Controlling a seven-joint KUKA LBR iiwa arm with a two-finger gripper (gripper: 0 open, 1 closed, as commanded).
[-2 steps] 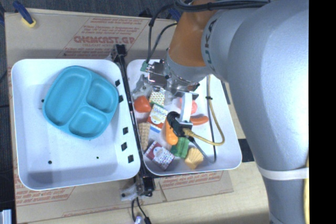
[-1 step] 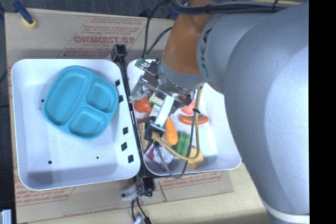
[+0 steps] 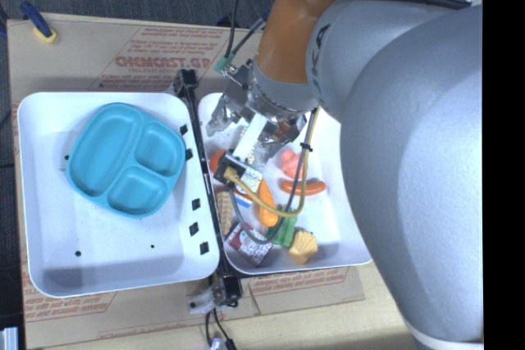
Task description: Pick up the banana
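Arm: grey arm [image 3: 394, 119] with an orange band reaches in from the right and covers much of the right bin.
Jaws: the gripper [image 3: 246, 139] hangs over the upper middle of the right bin [image 3: 349, 254], fingers pointing down and left. Whether they are parted or closed, I cannot tell; wrist hardware and cables clutter that spot. Nothing is plainly seen between them.
Banana: not made out for certain. A yellow-orange curved piece [image 3: 264, 197] lies in the middle of the right bin, below the gripper, among other toy food; it may be the banana, part hidden by a cable.
Other things, right bin: a pinkish piece [image 3: 291, 162] and an orange sausage-like piece [image 3: 305, 187] to the right of the gripper; a green piece [image 3: 285, 234] and a pale yellow ridged piece [image 3: 303, 244] near the lower edge; a dark packet [image 3: 246, 246] at lower left.
Left bin: the left bin [image 3: 49, 258] holds a blue divided plate [image 3: 127, 158], lying flat in its upper half.
Surface: both bins sit side by side on printed cardboard [image 3: 164, 53].
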